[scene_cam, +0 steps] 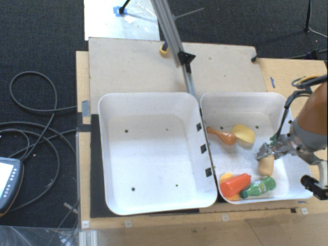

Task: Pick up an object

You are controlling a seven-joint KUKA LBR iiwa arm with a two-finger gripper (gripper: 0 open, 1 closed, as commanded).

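Dark carpet is surrounding a pale wooden bench (133, 65), with black cables (31, 117) looping at left and a grey pole (171, 29) slanting across the top. Two shallow white plastic bins are sitting side by side: the left bin (118, 111) with a smooth matte floor dotted by small holes, the right bin (230, 104) holding all the objects. The arm (312, 117), grey with an orange band, is reaching in from the right, and the gripper (267, 151) is hovering at the right bin's right side, its metal tips sitting just above a tan rounded object (266, 165), stubby and matte, maybe a toy bread or potato, hard to tell at this resolution. Whether the tips are touching it is unclear, and I cannot tell how wide the gripper is standing. Just below the tan piece a glossy green bottle (259, 187) is lying on its side, touching or nearly touching a red-orange pepper-like piece (234, 184) at the bin's front edge. Farther back, a yellow lemon-like lump (243, 134) is resting beside an orange spoon-shaped item (222, 136), well apart from the gripper.
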